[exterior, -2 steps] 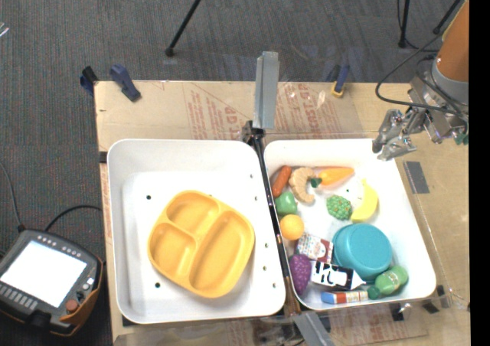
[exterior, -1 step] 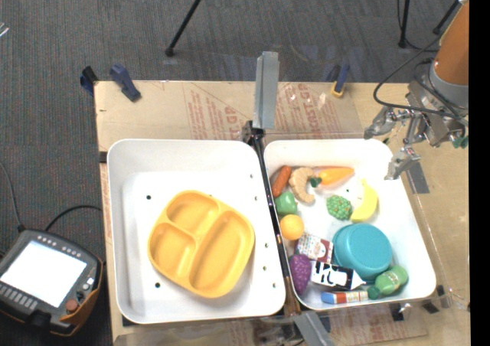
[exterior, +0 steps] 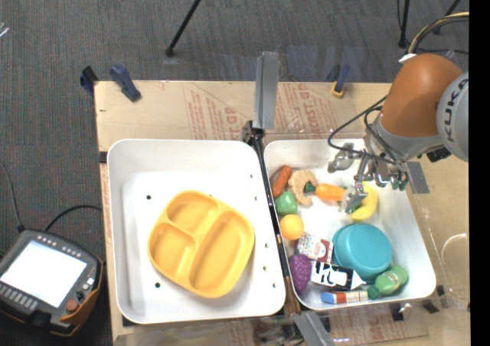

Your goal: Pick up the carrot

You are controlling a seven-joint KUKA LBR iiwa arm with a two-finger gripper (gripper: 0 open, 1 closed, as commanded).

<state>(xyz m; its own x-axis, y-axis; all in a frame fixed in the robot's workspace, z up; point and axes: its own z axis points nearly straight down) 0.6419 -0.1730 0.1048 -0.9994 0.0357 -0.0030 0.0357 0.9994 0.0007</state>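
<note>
The carrot is a small orange piece lying in the right bin, near the bin's upper middle, with a tan ruffled piece at its left end. My gripper hangs low just right of the carrot's right end, over the left end of a yellow banana. The carrot lies on the bin floor and nothing is lifted. The grey arm with its orange band reaches in from the upper right.
Around the carrot lie a reddish sausage-like piece, a green fruit, an orange, purple grapes, a teal bowl and small cartons. The left bin holds a yellow divided plate.
</note>
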